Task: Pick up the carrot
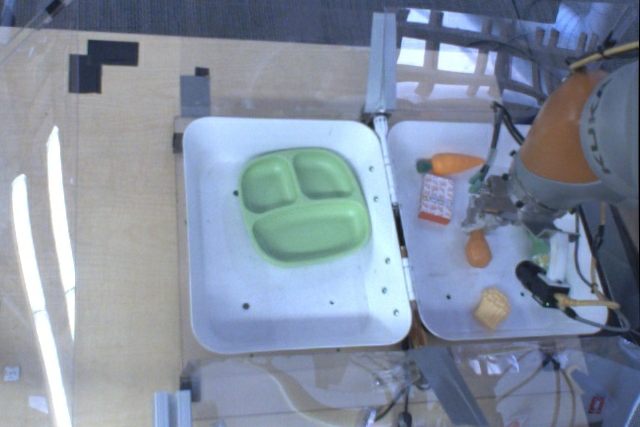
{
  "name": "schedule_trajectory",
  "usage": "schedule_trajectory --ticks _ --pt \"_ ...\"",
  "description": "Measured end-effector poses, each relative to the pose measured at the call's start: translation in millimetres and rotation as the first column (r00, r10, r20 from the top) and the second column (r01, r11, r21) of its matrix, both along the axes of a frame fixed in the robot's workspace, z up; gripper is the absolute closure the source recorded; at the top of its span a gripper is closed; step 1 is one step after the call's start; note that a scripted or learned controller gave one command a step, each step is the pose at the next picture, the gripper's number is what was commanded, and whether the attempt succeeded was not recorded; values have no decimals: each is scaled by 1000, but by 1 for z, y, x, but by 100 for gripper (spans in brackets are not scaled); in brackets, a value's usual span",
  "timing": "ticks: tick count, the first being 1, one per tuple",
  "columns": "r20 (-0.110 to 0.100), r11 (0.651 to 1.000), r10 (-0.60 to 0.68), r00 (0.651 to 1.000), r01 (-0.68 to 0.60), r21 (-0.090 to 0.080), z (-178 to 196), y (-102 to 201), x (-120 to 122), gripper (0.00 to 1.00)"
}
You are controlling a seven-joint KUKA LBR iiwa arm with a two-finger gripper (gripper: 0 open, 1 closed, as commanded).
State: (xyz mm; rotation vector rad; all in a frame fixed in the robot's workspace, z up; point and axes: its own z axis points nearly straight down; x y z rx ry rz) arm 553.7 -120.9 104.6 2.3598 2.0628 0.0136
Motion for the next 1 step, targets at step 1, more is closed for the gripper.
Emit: schedule_trajectory --ticks 1 --pt "-5 922 388 922 -388 -2 81 78 -28 100"
